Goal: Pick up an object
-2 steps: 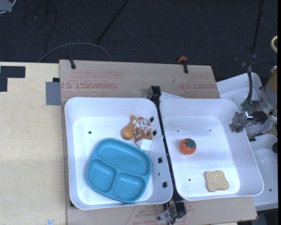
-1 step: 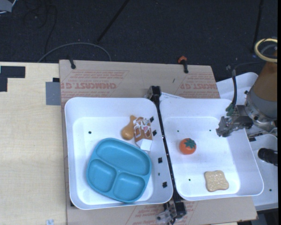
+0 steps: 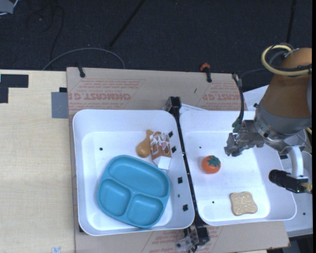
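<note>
Tomato is the likeliest target, judged from how things lie: a small orange-red toy with a green top, lying on the bare floor of the right bin, just left of and slightly below the claw. Nothing is seen between the dark fingers; whether they are spread or closed cannot be told from this slanted view, since they are bunched into one dark shape. The claw is held over the right bin's upper middle, apart from the tomato, and the grey arm with its orange band is carried in from the right, so the wrist is kept clear of the bin's far wall.

A slice of toast is found further below the claw, near the front of the same bin, well apart from the tomato, so either can be approached without the other being disturbed.

Across the divider, well to the claw's left, the left bin is occupied by a blue sectioned plate and, just above it, an orange-and-white toy that cannot be identified with confidence.

The pick is judged not yet made: a short move left and down would be called for, and a round tomato could easily be rolled aside if it is met off-centre
</note>
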